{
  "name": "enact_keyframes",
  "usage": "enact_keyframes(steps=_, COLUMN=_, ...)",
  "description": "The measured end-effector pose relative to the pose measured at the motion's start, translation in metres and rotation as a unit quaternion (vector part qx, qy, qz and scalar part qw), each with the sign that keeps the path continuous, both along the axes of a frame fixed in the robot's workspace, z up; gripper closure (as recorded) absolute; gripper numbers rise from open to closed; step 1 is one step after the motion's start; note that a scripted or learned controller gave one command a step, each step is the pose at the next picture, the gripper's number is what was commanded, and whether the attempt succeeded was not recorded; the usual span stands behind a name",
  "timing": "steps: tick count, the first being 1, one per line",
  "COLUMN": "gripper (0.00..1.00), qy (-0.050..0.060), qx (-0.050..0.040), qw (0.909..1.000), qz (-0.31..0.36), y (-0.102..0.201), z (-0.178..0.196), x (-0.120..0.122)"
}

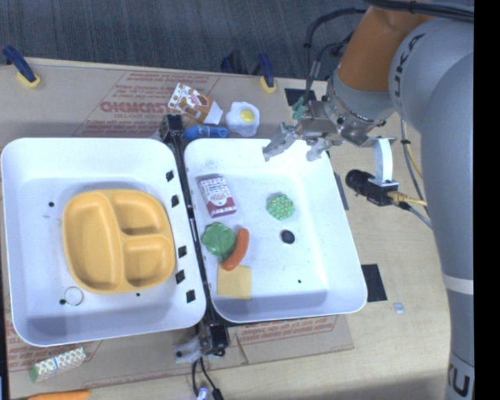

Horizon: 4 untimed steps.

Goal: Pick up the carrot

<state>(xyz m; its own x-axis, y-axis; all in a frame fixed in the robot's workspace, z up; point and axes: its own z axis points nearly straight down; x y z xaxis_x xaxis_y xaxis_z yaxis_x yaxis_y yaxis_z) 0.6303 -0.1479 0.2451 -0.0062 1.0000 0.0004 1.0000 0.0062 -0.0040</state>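
The carrot (236, 249) lies in the right bin (333, 248), near its left wall, tilted, touching a green leafy vegetable (217, 238) on its left and just above a yellow cheese slice (234, 282) at the front edge. A small red-and-white carton (217, 195) sits further back, and a green round piece (280, 206) and a dark small disc (287, 237) lie toward the middle. The gripper (297, 147) hangs over the back edge of this bin, fingers spread open, holding nothing. The left bin (25, 223) carries a yellow divided tray (119, 240).
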Motion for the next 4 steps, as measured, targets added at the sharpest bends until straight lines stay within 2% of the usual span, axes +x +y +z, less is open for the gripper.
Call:
enact_keyframes(steps=1, gripper=0.0, qy=0.002, qx=0.0003, qw=0.9954, qz=-0.095, y=0.055, z=-0.115, x=-0.043)
enact_keyframes(steps=2, gripper=0.0, qy=-0.001, qx=0.0007, qw=0.998, qz=0.063, y=0.054, z=-0.153, x=-0.099)
enact_keyframes(steps=3, gripper=1.0, qy=0.001, qx=0.0018, qw=0.9979, qz=0.065, y=0.054, z=-0.143, x=-0.099)
enact_keyframes(steps=4, gripper=1.0, qy=0.0, qx=0.0014, qw=0.9892, qz=0.147, y=0.044, z=-0.154, x=-0.155)
